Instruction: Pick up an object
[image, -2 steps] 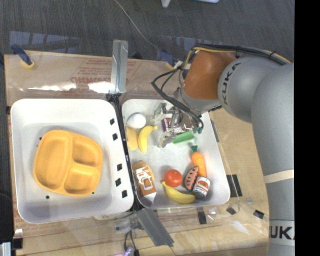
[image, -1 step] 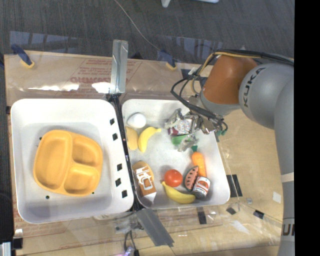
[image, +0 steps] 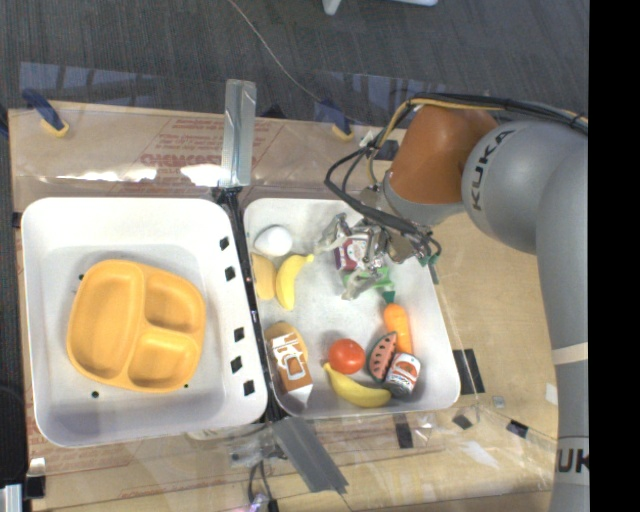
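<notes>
My gripper (image: 356, 256) hangs low over the upper middle of the right bin (image: 436, 330), below the orange wrist band. A small dark red and white object (image: 345, 257) sits right at the gripper; whether it is gripped I cannot tell. Just left of it lie a white egg-shaped piece (image: 272, 240) and a small banana (image: 289, 279). Towards the near side of the bin are a carrot (image: 397, 320), a tomato (image: 346, 355), a watermelon slice (image: 383, 356), a red-labelled can (image: 403, 375), a second banana (image: 358, 390) and a brown box (image: 288, 359).
The left bin (image: 40, 240) holds a yellow divided plate (image: 135, 325). A divider with black clips (image: 240, 300) separates the two bins. The grey arm (image: 540, 200) covers the bench to the right, with black cables looping near the wrist.
</notes>
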